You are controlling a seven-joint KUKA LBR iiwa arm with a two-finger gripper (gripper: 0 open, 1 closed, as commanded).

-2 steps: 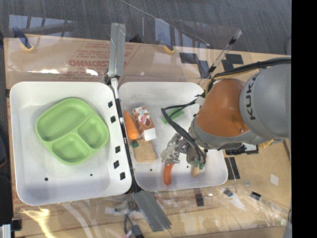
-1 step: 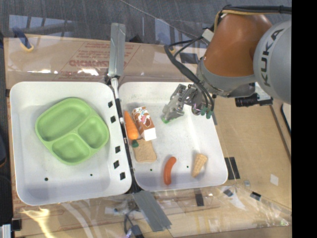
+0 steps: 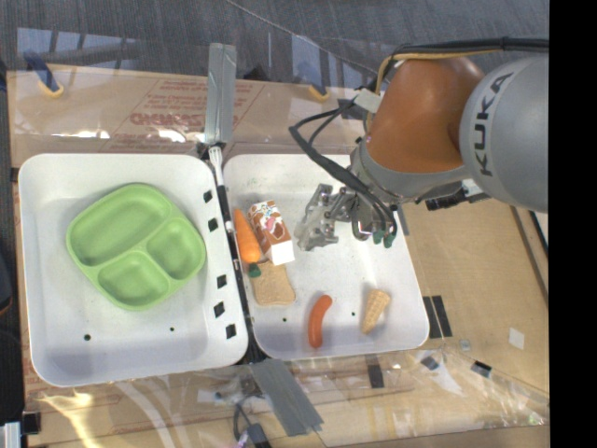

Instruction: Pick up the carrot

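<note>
Even, fairly bright overhead light fills the scene, so the two white bins point(image 3: 56, 343) read pale and slightly washed out while the green divided plate point(image 3: 135, 244) keeps a saturated colour and casts only a thin, soft shadow on its lower edge. A broad soft sheen lies on the orange band point(image 3: 415, 110) of the arm, and streaky glare runs over the clear plastic sheeting point(image 3: 140, 110) along the far side and the near edge of the surface. The picture is low in resolution and mildly soft throughout, with the metal claw point(image 3: 322, 222) smeared into grey and fine print on the small items unreadable.
</note>
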